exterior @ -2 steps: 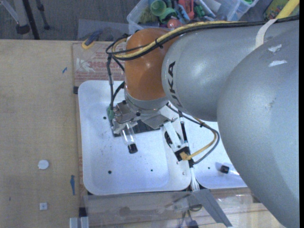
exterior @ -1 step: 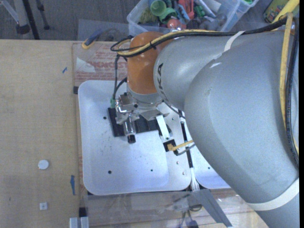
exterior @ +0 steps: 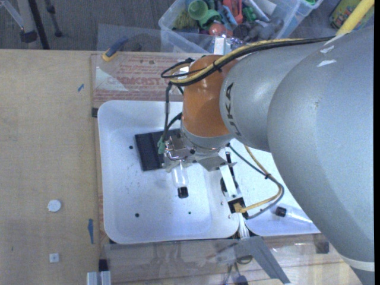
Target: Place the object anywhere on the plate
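Reaching in from the right, the grey arm (exterior: 309,117) is seen stretched across the far bin and over the left bin (exterior: 119,206), with its orange band (exterior: 202,105) just above the wrist. The gripper (exterior: 181,186) is pointed down into the middle of the left bin, close to the white floor. Whether the gripper is open or closed cannot be told, since its end is small and blurred. A small dark piece (exterior: 183,192) is seen at the gripper's lower end; it cannot be told whether this is a held object or a part of the gripper itself.

A dark flat rectangle (exterior: 148,151) is laid on the floor of the left bin, just left of the wrist, its right edge hidden by the wrist housing. It is tilted slightly against the bin's sides. A few dark specks are scattered over the bin floor around it.

The right bin (exterior: 279,221) is largely covered by the arm, and only its near corner is shown. A yellow cable (exterior: 261,203) is looped over that corner.

On the wooden bench (exterior: 41,129), well left of the bins, a small white disc (exterior: 54,205) is seen. Behind the bench, a clear tub (exterior: 237,10) is filled with coloured toys.
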Robot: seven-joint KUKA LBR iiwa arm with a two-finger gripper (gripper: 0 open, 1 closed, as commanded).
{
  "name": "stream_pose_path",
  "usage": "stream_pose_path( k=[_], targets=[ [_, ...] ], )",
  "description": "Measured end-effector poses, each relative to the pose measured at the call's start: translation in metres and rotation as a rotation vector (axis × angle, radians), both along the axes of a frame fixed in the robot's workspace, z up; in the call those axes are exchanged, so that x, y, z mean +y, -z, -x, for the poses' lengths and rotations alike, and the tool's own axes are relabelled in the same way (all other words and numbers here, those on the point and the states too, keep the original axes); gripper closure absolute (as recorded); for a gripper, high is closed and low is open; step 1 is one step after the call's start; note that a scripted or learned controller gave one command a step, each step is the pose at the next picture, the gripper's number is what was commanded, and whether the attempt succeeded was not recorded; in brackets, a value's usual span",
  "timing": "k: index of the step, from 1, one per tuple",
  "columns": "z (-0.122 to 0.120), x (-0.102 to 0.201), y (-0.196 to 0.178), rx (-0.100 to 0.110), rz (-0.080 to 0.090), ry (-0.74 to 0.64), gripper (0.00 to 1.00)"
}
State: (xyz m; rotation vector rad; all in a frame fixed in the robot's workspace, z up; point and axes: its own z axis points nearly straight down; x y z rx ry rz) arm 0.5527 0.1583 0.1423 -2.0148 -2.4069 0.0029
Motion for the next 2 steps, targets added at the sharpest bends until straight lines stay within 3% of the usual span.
stream_pose_path(
  k=[1, 2],
  targets=[
    [0.0170, 0.0609, 0.0262, 0.003, 0.002, 0.170, 1.00],
    [0.0167, 0.0606, 0.0260, 0.002, 0.001, 0.170, 0.00]
  ],
)
